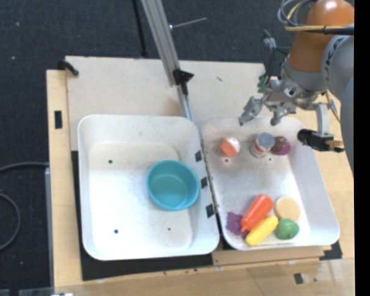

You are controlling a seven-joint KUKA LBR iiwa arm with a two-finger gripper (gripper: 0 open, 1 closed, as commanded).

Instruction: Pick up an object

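Note:
My gripper (263, 115) hangs open above the far edge of the right bin (308, 184), with nothing between its fingers. Just below it in the bin lie a small jar with a grey lid (262, 145), a purple piece (280, 145) and an orange-and-white ball-like toy (229, 146). At the bin's near end sit an orange carrot (256, 210), a yellow banana-like piece (261, 230), a green round fruit (287, 229), a tan round piece (287, 208) and a purple piece (235, 222).
The left bin (111, 227) holds a teal bowl (172, 185). A metal pole (163, 42) slants up from between the bins at the back. The arm's orange band (320, 36) is at the upper right.

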